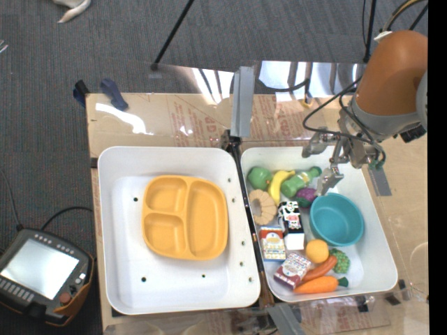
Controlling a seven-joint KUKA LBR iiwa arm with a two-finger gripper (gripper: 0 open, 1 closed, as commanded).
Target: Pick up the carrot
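Observation:
The carrot (316,285) is orange with a green top and lies flat along the front wall of the right bin (377,236). A second orange carrot-like piece (320,268) rests at a slant just behind it. My gripper (323,162) hangs over the far part of the right bin, above the green and yellow toys and well away from the carrot. Its fingers (331,179) are spread open with nothing between them.
The right bin also holds a teal bowl (336,219), an orange ball (316,250), a banana (279,184), green toys (258,177), small cartons (272,243) and a broccoli (340,260). The left bin (119,187) bears a yellow divided plate (185,217).

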